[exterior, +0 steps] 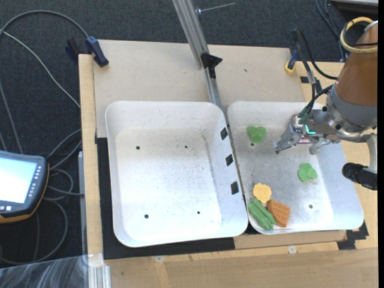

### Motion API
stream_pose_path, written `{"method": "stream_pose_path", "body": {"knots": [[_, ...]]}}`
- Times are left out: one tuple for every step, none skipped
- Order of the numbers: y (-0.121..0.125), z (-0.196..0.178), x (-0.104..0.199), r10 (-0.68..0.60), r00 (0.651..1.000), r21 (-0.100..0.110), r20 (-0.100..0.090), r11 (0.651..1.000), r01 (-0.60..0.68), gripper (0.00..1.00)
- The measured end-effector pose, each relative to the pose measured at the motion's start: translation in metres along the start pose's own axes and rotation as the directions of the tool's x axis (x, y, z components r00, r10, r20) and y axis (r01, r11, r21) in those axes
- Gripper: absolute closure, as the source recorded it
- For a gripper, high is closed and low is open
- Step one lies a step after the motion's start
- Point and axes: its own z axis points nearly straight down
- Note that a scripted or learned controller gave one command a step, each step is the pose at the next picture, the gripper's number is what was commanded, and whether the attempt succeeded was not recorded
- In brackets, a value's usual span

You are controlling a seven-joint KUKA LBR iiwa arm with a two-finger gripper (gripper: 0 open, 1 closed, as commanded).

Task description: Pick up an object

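Over the right-hand bin point(336, 218), going left to right, a green piece point(257, 134) lay near the far-left corner, a yellow piece point(262, 192), a long green piece point(260, 213) and an orange piece point(279, 212) crowded the near edge, and a second green piece point(308, 173) sat alone. The gripper point(298, 144) hung between the two green pieces with its fingers spread and nothing between them. Picking well probably meant choosing an isolated green piece, centring the spread fingers over it, and descending straight before closing, since the clustered pieces would crowd the fingers.
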Motion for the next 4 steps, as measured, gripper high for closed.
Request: {"method": "stream_pose_path", "body": {"knots": [[0.0,-0.002,0.0,0.001,1.0,-0.005,0.001,1.0,-0.001,0.0],[0.004,0.041,0.0,0.001,1.0,0.0,0.0,1.0,-0.001,0.0],[0.002,0.101,0.009,0.0,1.0,0.002,-0.001,1.0,0.0,0.0],[0.001,0.154,0.009,0.001,1.0,0.002,-0.001,1.0,-0.001,0.0]]}}
